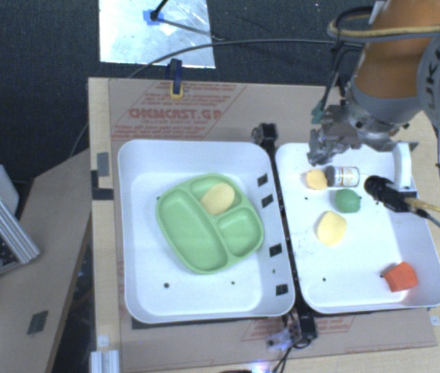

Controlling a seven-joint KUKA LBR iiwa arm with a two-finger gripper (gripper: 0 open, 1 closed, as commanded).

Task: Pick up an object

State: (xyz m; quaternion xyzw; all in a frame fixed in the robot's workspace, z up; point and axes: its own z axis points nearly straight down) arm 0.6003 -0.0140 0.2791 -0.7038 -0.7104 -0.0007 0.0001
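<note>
The gripper (323, 155) hangs low in the right bin (422, 243), just above a small yellow ball (316, 179). Its grip cannot be told. A jar (345, 176) lies beside the ball.

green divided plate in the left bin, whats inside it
One pale yellow rounded object lies in the back compartment of the green divided plastic plate; the other compartments look bare. Whatever lies under the plate is covered.
</note>
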